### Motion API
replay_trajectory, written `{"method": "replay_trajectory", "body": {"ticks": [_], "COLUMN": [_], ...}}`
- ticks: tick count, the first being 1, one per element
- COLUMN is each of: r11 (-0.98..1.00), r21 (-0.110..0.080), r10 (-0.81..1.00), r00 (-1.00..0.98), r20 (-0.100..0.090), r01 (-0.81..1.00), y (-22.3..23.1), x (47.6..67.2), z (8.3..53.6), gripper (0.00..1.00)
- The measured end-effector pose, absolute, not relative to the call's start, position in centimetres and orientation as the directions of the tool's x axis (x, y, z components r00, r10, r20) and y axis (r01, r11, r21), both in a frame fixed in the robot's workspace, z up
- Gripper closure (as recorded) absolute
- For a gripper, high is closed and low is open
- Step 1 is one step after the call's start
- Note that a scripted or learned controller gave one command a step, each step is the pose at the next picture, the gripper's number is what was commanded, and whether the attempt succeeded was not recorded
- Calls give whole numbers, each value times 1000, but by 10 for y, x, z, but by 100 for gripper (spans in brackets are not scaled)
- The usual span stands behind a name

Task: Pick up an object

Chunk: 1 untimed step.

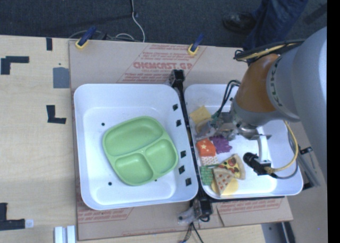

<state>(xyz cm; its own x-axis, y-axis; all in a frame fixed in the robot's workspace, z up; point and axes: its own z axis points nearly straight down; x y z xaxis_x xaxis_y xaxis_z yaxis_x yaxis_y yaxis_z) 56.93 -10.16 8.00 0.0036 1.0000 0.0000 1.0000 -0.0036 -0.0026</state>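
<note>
In right bin [284, 186]: gripper [222, 128] over purple toy [221, 144], finger state indeterminate. Risk: crowded pizza slice [229, 166], cheese wedge [200, 115] cause mis-grasp.

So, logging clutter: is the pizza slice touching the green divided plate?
Apart. The camera view shows the pizza slice in the right bin, the green plate in the left.

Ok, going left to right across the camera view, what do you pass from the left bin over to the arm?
Left white bin → green divided plate → black clips on the joint between the bins → toy pizza slice in the right white bin → orange band of the arm.
</note>
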Motion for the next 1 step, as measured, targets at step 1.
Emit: {"method": "replay_trajectory", "body": {"ticks": [1], "r11": [0], "r21": [2], "r10": [1000], "r00": [0], "r20": [0], "r01": [1000], "y": [-111], "x": [552], "z": [85], "gripper": [0]}}
